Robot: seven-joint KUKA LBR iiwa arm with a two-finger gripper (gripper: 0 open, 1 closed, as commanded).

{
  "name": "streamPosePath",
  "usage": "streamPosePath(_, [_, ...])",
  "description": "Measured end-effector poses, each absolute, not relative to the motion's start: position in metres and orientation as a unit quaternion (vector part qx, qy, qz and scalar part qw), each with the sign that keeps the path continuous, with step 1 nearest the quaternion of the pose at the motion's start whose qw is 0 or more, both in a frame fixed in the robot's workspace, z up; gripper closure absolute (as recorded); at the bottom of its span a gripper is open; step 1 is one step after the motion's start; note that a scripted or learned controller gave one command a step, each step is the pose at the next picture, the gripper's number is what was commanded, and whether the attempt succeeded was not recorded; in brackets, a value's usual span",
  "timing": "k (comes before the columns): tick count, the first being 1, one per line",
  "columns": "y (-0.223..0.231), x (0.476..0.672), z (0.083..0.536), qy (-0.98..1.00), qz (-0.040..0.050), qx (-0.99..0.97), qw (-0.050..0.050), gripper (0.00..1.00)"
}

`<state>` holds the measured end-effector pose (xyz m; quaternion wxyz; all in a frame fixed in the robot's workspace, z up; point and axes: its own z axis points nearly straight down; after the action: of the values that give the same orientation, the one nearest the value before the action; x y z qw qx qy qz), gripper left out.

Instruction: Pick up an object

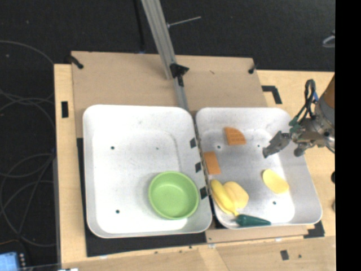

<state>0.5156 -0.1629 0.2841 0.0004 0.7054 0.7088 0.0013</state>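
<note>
My gripper hangs over the right edge of the right bin, its two fingers spread apart with nothing between them. Just below it lies a flat yellow piece. An orange wedge rests to the gripper's left in the bin's upper part. An orange block lies against the bin's left wall. A lumpy yellow object and a dark green object sit at the bin's front. In the left bin, a green bowl stands near the front right corner.
A grey metal post slants down from the top to the gap between the bins. The bins rest on a tan board with black floor around it. Cables run along the arm at the right.
</note>
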Motion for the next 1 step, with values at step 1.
streamPosePath(1, [-0.1629,0.5157,0.2841,0.709,0.0016,0.706,0.001,0.0])
